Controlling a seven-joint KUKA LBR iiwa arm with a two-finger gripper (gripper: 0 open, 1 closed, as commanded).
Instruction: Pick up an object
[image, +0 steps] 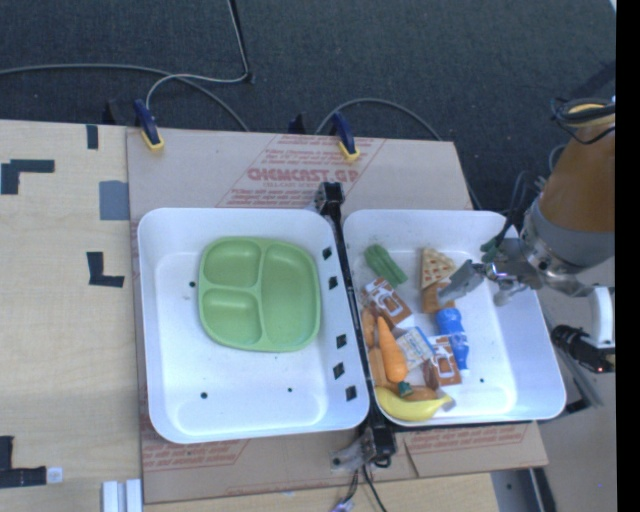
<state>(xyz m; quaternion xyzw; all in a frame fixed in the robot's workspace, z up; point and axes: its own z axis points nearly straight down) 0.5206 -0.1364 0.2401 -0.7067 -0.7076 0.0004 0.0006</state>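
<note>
Fingers' spread unclear, gripper (470, 281) above right bin (520, 385), cardboard-covered bench (290, 175), dark carpet (420, 60).

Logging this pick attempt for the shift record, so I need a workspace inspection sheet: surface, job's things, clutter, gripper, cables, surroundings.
Surface: cardboard sheet on the bench, held by two clamps, bearing the left bin and right bin.
Job's things: right bin holds a banana, carrot, green piece, wedge-shaped item, blue item and small packets, crowded toward its left wall.
Clutter: green divided plate in the left bin.
Gripper: gripper over the right bin near the wedge; nothing seen between its fingers.
Cables: cable across the dark floor.
Surroundings: dark carpet.
</note>
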